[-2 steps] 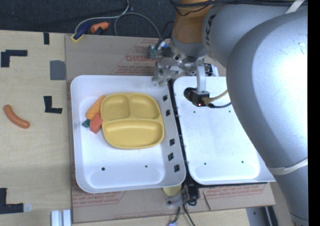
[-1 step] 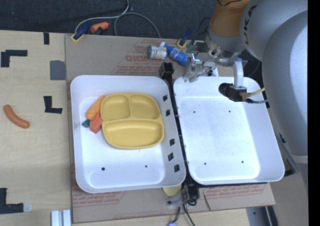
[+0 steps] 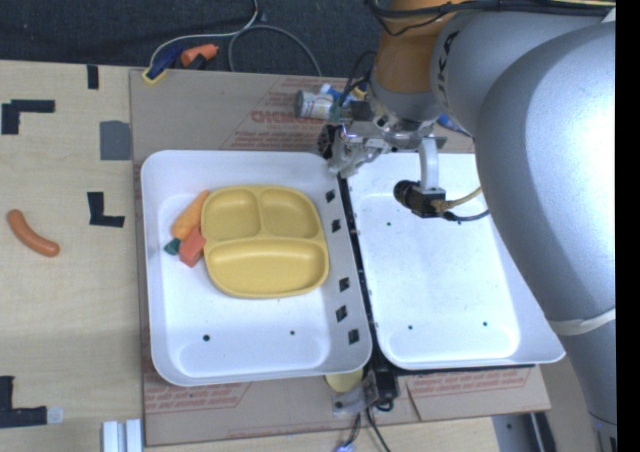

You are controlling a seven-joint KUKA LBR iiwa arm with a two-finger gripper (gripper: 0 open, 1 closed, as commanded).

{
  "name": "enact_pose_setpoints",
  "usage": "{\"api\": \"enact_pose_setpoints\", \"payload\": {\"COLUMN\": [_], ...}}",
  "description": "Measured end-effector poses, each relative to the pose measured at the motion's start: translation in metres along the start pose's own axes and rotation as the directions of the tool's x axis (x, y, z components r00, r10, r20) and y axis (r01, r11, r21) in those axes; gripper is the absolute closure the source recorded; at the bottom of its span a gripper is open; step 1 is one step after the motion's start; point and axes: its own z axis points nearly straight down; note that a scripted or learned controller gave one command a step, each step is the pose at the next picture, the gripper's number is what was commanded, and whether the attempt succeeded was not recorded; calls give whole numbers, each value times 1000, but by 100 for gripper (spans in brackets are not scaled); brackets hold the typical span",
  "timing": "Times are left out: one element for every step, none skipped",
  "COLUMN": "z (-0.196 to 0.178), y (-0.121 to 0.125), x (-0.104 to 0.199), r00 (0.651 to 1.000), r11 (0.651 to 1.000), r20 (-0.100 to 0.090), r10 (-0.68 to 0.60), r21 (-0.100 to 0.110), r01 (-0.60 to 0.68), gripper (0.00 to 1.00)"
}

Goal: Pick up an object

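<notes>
A yellow divided plate (image 3: 265,240) lies in the left bin (image 3: 240,355). An orange carrot-like piece (image 3: 187,217) and a small red and green piece (image 3: 188,250) are tucked against the plate's left edge. My gripper (image 3: 345,148) hangs over the far end of the divider between the two bins, above the left bin's top right corner. It is apart from the plate and the small pieces. The grey arm and its orange band (image 3: 420,30) cover the far right of the bench.
The right bin (image 3: 440,310) sits under the arm, with a black cable fitting (image 3: 420,198) hanging over its far part. A sausage-shaped toy (image 3: 32,233) lies on the bench at the far left. An orange-handled clamp (image 3: 185,57) and cables lie behind the bins.
</notes>
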Motion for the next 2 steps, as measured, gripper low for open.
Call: {"api": "enact_pose_setpoints", "payload": {"z": [-22, -1], "y": [-9, -54], "x": [-80, 42], "r00": [1000, 1000], "r11": [1000, 1000], "r20": [3, -4], "r10": [10, -7], "r21": [-4, 2], "r01": [-10, 7], "gripper": [100, 100]}}
